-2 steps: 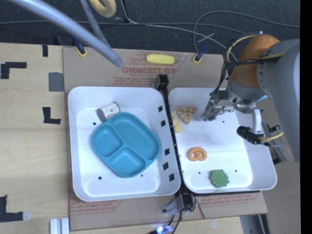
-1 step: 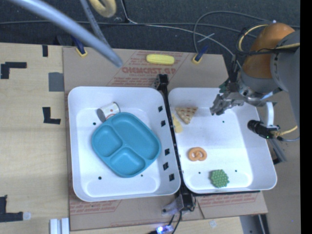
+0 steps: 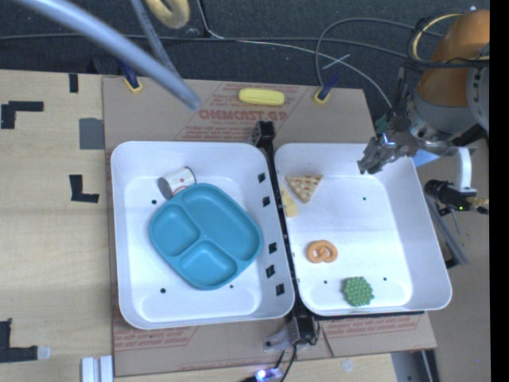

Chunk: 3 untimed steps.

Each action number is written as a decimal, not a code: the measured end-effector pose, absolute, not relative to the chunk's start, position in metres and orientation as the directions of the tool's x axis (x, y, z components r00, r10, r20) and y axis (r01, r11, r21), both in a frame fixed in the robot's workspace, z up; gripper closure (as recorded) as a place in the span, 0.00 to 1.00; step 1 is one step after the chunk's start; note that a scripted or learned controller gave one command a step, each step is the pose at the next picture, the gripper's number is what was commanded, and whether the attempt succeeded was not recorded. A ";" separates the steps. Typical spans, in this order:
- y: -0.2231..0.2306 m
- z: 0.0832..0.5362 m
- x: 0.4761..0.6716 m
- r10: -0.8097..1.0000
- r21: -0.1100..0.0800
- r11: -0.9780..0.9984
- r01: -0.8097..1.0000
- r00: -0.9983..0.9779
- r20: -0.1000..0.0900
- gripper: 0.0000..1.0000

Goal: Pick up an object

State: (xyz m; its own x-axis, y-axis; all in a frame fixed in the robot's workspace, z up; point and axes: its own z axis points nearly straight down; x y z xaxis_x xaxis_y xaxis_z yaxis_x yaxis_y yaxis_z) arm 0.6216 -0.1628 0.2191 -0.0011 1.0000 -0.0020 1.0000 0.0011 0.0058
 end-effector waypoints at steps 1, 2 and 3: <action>-0.163 0.273 0.623 1.000 0.005 0.002 1.000 -0.002 -0.002 1.00; -0.114 0.275 0.600 1.000 -0.001 0.005 1.000 -0.005 0.001 1.00; -0.072 0.274 0.580 1.000 -0.002 0.004 1.000 -0.004 0.001 1.00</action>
State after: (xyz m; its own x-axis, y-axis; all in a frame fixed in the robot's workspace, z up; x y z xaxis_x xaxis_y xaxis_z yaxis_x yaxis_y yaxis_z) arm 0.5805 -0.0720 0.2739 -0.0042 1.0000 0.0014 1.0000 0.0042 -0.0019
